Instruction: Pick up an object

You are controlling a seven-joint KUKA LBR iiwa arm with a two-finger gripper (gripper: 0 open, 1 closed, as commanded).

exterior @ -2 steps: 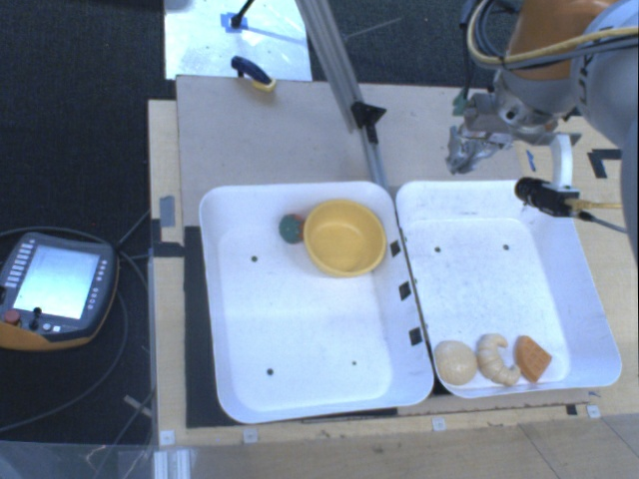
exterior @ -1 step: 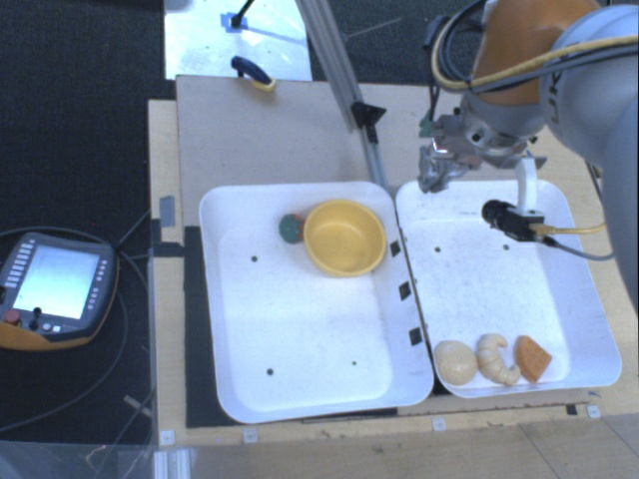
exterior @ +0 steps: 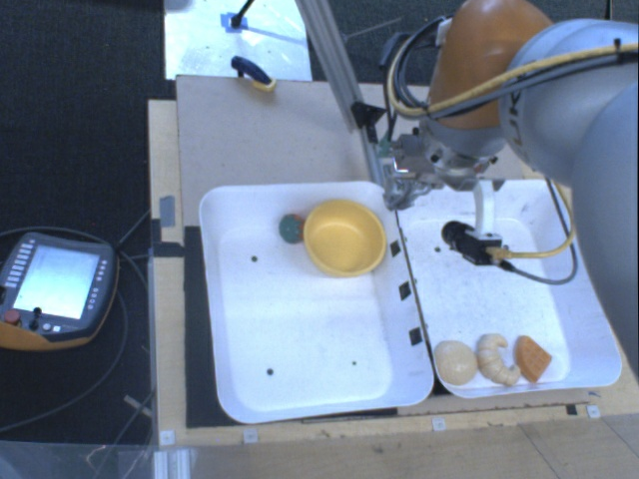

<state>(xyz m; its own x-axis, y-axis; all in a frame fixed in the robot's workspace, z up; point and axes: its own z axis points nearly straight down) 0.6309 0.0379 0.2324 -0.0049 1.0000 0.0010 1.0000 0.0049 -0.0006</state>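
One yellow bowl (exterior: 344, 238) lies just left of the jaws, whose state cannot be told.

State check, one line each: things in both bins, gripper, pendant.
yellow bowl: upright, empty, far end of left bin.
green ball: resting by the bowl's left rim.
cream lump: lying at near edge of right bin.
pale curved piece: lying beside the cream lump.
orange wedge: lying, right end of that row.
gripper: over the bins' shared edge, nothing seen held.
pendant: screen lit.
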